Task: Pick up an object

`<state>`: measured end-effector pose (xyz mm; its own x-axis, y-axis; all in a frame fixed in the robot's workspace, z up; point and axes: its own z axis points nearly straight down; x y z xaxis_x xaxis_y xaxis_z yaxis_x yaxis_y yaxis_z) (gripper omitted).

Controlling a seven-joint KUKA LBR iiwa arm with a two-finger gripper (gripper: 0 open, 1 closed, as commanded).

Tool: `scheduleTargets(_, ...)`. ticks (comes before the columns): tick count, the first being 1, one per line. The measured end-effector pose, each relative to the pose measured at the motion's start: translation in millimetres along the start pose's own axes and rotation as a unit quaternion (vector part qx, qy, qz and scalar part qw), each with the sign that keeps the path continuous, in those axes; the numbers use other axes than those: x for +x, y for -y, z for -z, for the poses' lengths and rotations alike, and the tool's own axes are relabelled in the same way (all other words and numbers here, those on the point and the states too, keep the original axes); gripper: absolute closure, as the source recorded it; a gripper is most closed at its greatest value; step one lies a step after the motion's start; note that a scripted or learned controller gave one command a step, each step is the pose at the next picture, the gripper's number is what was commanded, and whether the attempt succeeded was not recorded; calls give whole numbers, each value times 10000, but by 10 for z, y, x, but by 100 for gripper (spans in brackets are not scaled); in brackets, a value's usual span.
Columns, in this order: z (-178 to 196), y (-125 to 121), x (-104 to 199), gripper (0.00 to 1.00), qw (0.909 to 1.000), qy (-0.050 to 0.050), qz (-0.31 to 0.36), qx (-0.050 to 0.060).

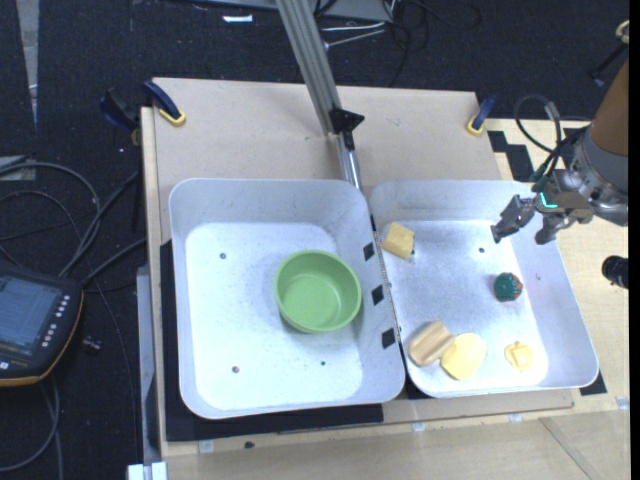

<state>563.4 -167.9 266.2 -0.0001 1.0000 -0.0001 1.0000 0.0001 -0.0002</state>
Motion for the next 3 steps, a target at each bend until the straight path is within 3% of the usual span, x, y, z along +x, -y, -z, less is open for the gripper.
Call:
scheduleTargets(1,0,0,0,0,10000,0,0,0)
scheduleTargets(3,-1019,-63,113,0,10000,-6,2,23)
